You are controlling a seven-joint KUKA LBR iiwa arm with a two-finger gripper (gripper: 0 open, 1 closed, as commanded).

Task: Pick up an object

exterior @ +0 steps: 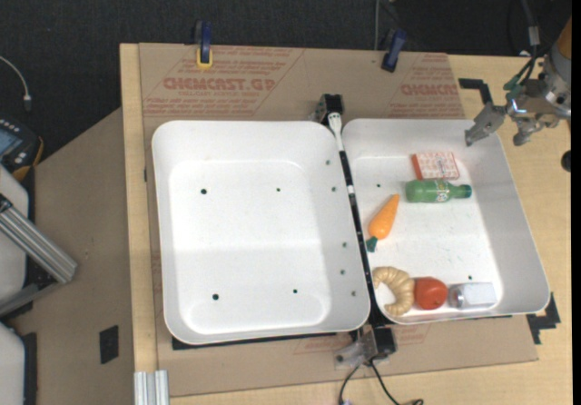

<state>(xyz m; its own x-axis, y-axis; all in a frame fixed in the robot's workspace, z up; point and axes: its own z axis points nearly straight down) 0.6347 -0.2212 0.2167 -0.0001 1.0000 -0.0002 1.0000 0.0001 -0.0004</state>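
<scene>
The right bin holds a red-and-white box, a green bottle lying on its side, and an orange carrot. Near its front edge lie a tan croissant-shaped piece, a red round object and a small silver-grey object. My gripper hangs over the bin's far right corner, above and to the right of the box. It is open with nothing between its fingers.
The left bin sits beside the right one, with a black hinge strip between them. Both rest on a cardboard sheet held by two blue clamps. Wooden bench surface lies to the right.
</scene>
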